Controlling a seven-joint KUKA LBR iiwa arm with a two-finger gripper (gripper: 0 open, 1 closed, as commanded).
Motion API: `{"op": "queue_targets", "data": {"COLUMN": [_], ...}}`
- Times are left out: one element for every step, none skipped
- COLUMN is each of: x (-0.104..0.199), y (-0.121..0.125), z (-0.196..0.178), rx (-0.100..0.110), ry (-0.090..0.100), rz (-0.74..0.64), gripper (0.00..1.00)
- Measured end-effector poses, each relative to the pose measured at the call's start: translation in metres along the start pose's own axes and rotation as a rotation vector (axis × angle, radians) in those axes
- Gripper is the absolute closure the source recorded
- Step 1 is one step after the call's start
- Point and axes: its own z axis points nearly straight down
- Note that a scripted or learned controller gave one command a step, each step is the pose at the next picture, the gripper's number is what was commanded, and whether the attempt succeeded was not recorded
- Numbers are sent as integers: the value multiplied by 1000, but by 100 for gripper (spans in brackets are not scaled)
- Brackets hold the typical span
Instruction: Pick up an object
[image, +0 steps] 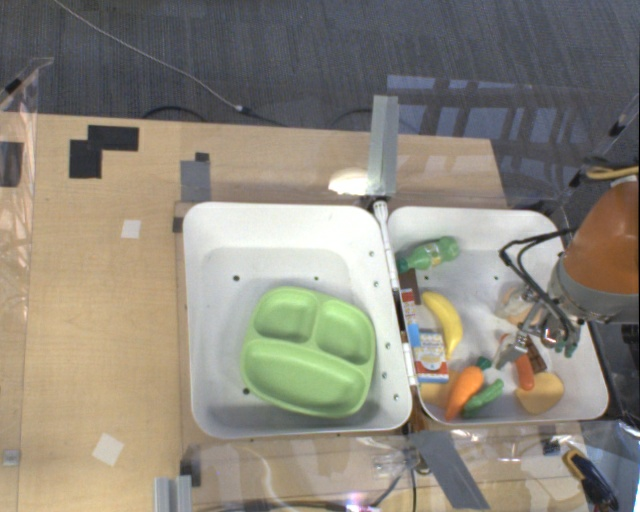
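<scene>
Down at the front edge of the right bin sit a carrot, a small green thing and a yellow chunk, all packed close. Your gripper hangs just above that corner (you cannot tell if it is apart or together). No toy sits in it. A banana and a little box lie by the bin's left wall, a green bottle near its back. The left bin has a green plate. Watch out: the toys are so crowded that the gripper may bump one aside, or pinch two, and come up with nothing.
</scene>
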Motion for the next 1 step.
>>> {"op": "queue_targets", "data": {"x": [6], "y": [39], "z": [-1], "rx": [-1], "ry": [-4], "rz": [-207], "gripper": [0]}}
